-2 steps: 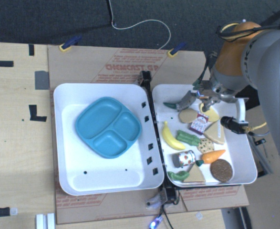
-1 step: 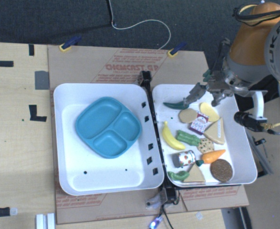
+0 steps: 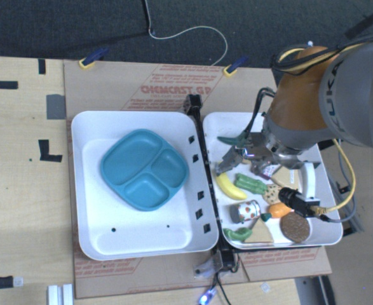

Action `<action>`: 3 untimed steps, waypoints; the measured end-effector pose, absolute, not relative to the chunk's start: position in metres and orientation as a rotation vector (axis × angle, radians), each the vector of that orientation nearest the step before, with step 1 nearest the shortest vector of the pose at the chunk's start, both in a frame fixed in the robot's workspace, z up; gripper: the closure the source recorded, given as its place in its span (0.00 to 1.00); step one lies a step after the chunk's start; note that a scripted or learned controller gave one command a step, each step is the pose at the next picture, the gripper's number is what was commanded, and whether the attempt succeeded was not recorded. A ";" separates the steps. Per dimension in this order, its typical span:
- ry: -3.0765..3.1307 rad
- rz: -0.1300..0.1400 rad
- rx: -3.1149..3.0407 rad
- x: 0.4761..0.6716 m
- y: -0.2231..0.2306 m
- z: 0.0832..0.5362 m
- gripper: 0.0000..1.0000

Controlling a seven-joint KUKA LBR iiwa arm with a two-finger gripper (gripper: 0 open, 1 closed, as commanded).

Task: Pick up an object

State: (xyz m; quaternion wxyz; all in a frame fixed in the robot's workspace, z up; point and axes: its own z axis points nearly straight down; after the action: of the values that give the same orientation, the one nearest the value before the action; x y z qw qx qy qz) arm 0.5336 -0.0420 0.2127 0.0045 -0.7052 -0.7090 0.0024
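Reaching in from the right and hanging low over the right bin (image 3: 227, 121), with the gripper (image 3: 240, 157) poised above the clutter at that bin's upper left. Not managing to tell from this slanted view whether the gripper is released or clenched, and seeing nothing clearly caught in it. Taking the yellow toy banana (image 3: 229, 187) as the likeliest thing to lift: lying flat on the bin floor just below the gripper, close to the wall shared with the left bin (image 3: 91, 170), and touching or nearly touching a green pickle-like toy (image 3: 252, 185) on its right. Judging the banana to be light, hollow plastic, stiff enough not to crush but smooth and curved, so probably prone to slipping or rolling out of a loose pinch. Favouring a hold across its thick middle, squeezing the narrow way and not along its length, while keeping clear of the green neighbour. Leaving the blue divided plate (image 3: 145, 169) in the left bin out of it, well apart from the work.
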 end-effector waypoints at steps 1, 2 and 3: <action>-2.210 0.008 -2.225 0.485 -0.100 0.079 0.00; -2.231 -0.007 -2.218 0.484 -0.028 0.190 0.00; -2.221 0.005 -2.216 0.483 -0.030 0.193 1.00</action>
State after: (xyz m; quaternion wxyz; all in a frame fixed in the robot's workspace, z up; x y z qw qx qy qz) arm 0.4826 -0.0299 0.1933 0.0022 -0.7063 -0.7079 0.0015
